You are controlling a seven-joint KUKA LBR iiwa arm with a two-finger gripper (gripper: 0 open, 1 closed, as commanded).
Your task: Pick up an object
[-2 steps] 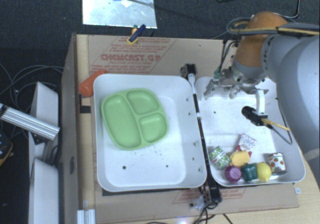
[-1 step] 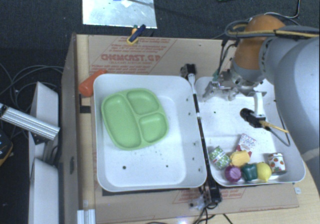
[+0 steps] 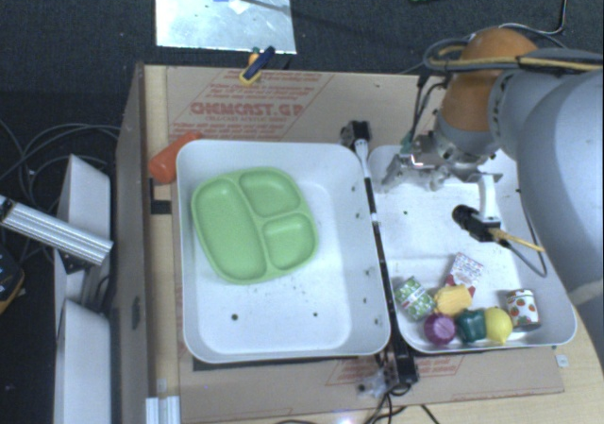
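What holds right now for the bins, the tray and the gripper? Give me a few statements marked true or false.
1. The light green three-compartment plastic tray lies in the left shallow white bin. True.
2. The gripper is over the far end of the right shallow white bin. True.
3. The small colourful toys are spread across the far end of the right bin. False: the cluster of small colourful toys sits along its near edge, apart from the gripper.
4. A magenta round toy lies in one of the tray's compartments. False: the magenta round toy is in the right bin, within the cluster.
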